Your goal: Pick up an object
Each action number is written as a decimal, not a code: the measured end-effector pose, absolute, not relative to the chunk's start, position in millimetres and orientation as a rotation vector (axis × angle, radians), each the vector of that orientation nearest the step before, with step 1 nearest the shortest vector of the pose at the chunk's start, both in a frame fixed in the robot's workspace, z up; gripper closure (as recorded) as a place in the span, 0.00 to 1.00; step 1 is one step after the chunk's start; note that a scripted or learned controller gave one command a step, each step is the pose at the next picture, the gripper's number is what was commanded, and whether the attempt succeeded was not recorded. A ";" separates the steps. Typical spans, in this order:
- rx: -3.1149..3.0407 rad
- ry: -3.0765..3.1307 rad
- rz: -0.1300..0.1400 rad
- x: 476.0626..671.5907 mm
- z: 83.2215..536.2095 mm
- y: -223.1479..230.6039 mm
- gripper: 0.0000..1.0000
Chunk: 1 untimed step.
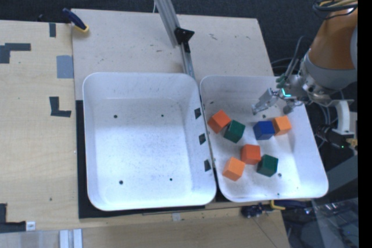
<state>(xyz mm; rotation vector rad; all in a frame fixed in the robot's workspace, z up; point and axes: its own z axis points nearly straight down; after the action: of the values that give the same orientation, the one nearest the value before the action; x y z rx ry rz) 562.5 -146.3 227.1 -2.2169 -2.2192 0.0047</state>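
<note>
Nearest the front rim of the right bin (302, 189) I see an orange cube (234, 168) and a green cube (267, 165), with another orange one (250, 153) just behind. Farther back sit a blue cube (263, 129) touching an orange block (282, 125), and an orange-green pair to their left. Beyond those my gripper (268, 100) hovers, holding nothing; I cannot tell its spread. I judge this the approach step: next I would centre over the blue cube and descend.
</note>
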 end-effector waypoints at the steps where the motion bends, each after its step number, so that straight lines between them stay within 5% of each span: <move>1: -2.218 -2.223 0.001 563.4 229.3 -146.4 0.00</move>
<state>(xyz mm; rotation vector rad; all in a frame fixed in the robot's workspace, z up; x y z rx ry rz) 563.4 -146.4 229.3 -2.2181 -2.2232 0.0015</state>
